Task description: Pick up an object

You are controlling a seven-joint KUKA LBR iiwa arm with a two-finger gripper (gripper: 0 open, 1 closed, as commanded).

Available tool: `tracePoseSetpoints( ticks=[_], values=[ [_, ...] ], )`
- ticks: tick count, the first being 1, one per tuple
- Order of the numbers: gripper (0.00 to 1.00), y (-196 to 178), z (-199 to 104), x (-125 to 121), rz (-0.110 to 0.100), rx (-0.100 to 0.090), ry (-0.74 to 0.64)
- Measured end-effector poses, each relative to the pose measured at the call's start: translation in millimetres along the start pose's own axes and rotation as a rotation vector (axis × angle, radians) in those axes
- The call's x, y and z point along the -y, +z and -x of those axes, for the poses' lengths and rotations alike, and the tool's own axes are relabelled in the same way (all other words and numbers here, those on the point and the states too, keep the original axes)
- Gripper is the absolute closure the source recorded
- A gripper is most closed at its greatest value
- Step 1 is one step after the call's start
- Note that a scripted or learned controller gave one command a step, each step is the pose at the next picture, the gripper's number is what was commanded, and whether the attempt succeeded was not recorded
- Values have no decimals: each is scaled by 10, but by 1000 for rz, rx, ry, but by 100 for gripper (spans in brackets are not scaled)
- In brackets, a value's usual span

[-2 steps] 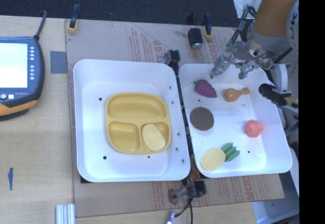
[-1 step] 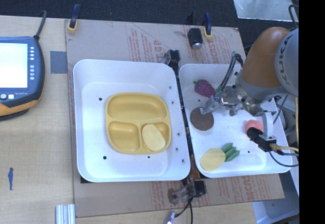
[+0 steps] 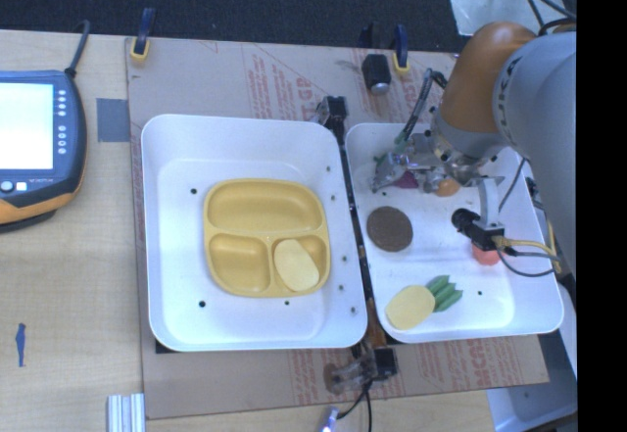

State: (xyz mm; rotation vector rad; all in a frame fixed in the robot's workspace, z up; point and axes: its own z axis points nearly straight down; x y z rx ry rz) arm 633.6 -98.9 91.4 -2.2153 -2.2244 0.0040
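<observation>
Nearest us, at the front of the right bin point(image 3: 495, 312), we've got a yellow disc point(image 3: 409, 307) with a green piece point(image 3: 446, 294) touching its right side. Over in the left bin point(image 3: 176, 224) there's a tray point(image 3: 265, 205) with a pale oval point(image 3: 297, 264) in its front right compartment, well apart from the action.

Next back in the right bin is a brown disc point(image 3: 389, 228), lying flat and on its own. The hand point(image 3: 407, 168) sits just behind it, at the back of the same bin. So if the disc is the target, it lies toward us and a touch left of the hand. It's round, so there's no long axis to line up with. It also looks thin and flat, which we'd guess makes it tricky to pinch.

Now the murky part. Right under the hand there's a dark red bit point(image 3: 407, 181), and beside it an orange bit point(image 3: 446, 188). Both are half covered by the metalwork, so we can't say what they are. We also can't tell how far open the hand is or whether it has hold of anything. The arm point(image 3: 490, 77) hides the bin's back right corner.
</observation>
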Motion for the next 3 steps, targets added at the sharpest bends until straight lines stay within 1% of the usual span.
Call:
tracePoseSetpoints(
  ticks=[1,2,3],
  values=[
    [0,-9,270,-228,1,-1,2],
    [100,-113,270,-230,0,-1,0],
    [100,-1018,-176,61,3,-1,0]
  ],
)
